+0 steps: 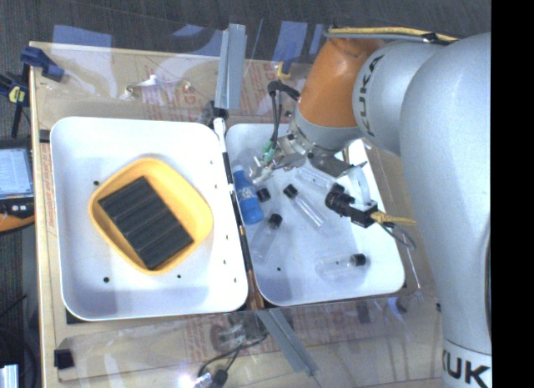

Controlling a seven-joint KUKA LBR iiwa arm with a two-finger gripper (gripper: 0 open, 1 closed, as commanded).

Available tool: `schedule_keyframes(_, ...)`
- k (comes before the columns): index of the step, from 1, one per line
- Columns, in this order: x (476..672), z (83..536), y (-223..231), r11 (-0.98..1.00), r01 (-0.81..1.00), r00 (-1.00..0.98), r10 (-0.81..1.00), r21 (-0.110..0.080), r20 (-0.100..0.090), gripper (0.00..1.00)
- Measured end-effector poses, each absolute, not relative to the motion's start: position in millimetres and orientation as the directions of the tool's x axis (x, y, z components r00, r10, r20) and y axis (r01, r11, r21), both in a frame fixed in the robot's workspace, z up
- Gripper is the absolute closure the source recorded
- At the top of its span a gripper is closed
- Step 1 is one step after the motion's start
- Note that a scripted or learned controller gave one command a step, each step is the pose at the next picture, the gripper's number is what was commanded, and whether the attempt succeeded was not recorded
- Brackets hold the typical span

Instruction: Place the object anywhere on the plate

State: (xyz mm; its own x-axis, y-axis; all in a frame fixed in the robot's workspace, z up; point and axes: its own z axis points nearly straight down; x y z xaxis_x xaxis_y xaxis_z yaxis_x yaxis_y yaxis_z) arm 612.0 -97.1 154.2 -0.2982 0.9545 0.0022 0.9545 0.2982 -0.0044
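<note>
Step in hand, by my reading: pick phase — arm (392,86) reached into right bin (334,290), hand (288,154) low over its far-left part. Hand state could not be told; wrist hid it.

Likely objects: clear vials with black caps (344,264), blue item (246,196) just beside hand, against bin wall.

Plate — yellow, with dark ribbed insert (150,224) — sat in left bin (125,294), well left of hand, nothing on it.

Next move called for: secure grasp, lift above divider rims (236,236), carry left.

Room: tight near wall beside hand; open over plate. Worktop (108,78) cluttered beyond bins.
</note>
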Motion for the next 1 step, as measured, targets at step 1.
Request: schedule_keyframes(1, 589.6, 197.2, -48.6, 0.344, 0.939, -0.344, 0.939, -0.003, 0.002, 1.00)
